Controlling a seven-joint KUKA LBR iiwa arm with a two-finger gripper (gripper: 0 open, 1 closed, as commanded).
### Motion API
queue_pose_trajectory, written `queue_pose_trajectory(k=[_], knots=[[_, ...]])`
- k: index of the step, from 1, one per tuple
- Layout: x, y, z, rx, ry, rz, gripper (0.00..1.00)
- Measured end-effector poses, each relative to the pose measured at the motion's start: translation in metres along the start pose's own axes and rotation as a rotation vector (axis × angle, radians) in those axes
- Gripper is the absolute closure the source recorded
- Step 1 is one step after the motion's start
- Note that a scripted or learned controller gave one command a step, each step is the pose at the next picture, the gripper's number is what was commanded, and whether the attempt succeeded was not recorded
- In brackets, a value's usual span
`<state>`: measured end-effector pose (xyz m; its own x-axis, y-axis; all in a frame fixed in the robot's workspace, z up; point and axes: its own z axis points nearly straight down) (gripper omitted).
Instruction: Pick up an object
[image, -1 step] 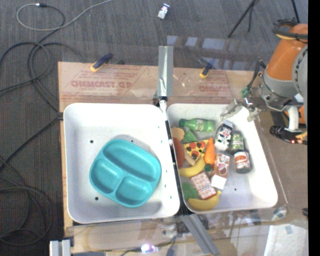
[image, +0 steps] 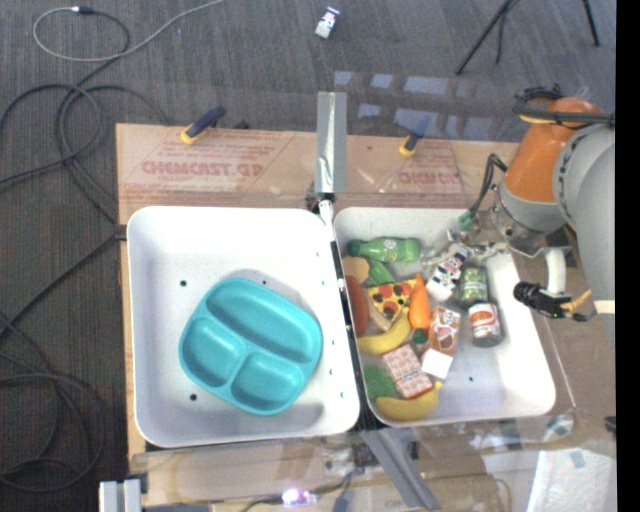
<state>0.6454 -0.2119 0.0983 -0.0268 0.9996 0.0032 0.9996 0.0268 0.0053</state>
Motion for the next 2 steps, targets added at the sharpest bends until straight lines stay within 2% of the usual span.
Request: queue_pose_trajectory(k=[1, 2], knots=[[-0.001, 0.000, -0.009, 0.002, -0.005, -0.001, 1.00], [0.026, 0.014, -0.132, 0.007, -0.004, -0.048, 1.00]])
